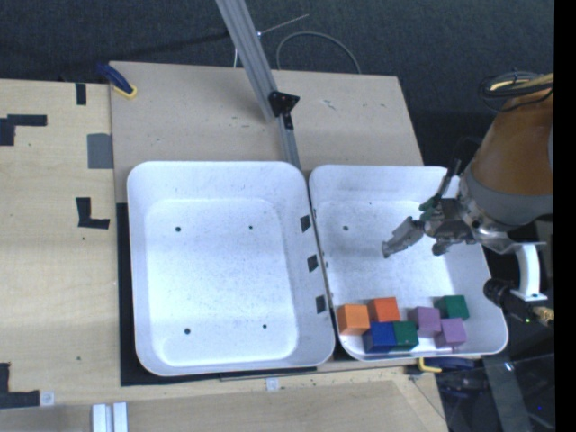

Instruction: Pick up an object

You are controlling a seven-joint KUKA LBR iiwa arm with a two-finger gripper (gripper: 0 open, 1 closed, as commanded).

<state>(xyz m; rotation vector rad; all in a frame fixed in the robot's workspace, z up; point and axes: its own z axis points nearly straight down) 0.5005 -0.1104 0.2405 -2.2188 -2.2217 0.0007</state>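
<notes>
My two grey metal fingers (416, 239) stand apart, gripping nothing, above the bare floor of the right shallow white plastic bin (378, 183). At six o'clock from them, the small coloured cubes (403, 322) cluster against the bin's near wall.

One fixed camera looks down on my bench (360, 115) at a slant, taking in both white bins (220, 268); my arm (513, 165) enters from its right.
</notes>
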